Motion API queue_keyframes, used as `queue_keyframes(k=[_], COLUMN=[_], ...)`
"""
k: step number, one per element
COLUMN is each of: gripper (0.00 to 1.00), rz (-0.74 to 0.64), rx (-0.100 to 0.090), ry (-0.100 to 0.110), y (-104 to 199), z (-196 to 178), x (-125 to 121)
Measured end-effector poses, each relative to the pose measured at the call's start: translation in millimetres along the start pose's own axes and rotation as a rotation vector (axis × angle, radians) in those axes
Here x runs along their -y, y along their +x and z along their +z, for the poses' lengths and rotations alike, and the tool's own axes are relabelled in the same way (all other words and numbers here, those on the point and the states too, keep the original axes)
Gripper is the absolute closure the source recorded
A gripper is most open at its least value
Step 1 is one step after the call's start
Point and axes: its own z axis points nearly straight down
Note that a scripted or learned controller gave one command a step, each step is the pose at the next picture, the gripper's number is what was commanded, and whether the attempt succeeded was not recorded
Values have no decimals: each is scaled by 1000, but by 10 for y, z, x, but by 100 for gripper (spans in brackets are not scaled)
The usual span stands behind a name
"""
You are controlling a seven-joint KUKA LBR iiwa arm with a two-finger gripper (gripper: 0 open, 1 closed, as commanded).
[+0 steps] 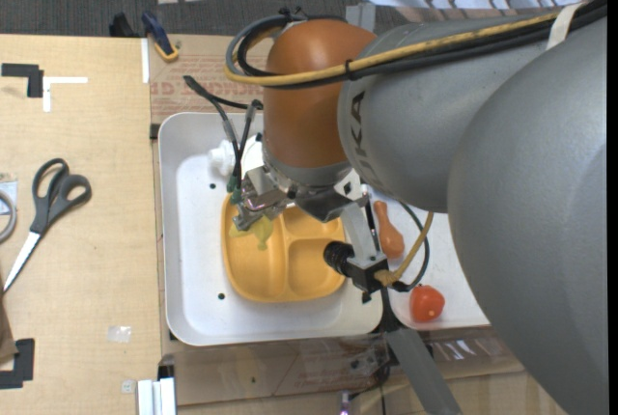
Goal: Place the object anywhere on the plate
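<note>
A yellow divided plate (pixel 290 273) lies in the left white bin (pixel 188 239). My gripper (pixel 257 203) hangs over the plate's far left corner, under the orange band of the arm. A small yellow-green object (pixel 255 227) sits right below the gripper, at or just above the plate's surface. Whether it is held or resting on the plate is hidden by the wrist. The arm covers the plate's far edge.
An orange carrot-like piece (pixel 390 232) and a red tomato-like ball (pixel 426 303) lie in the right bin, mostly under the arm. A white item (pixel 222 155) sits at the left bin's far side. Scissors (pixel 50 196) lie on the wooden bench at left.
</note>
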Motion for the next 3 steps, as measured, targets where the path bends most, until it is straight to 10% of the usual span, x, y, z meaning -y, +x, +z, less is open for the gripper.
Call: queue_keyframes(k=[1, 2, 3], gripper=[100, 100, 0], rz=[-31, 281, 281], rx=[1, 1, 1], ry=[-3, 0, 0], y=[-223, -178, -178], z=[-860, -394, -394], x=[255, -178, -177])
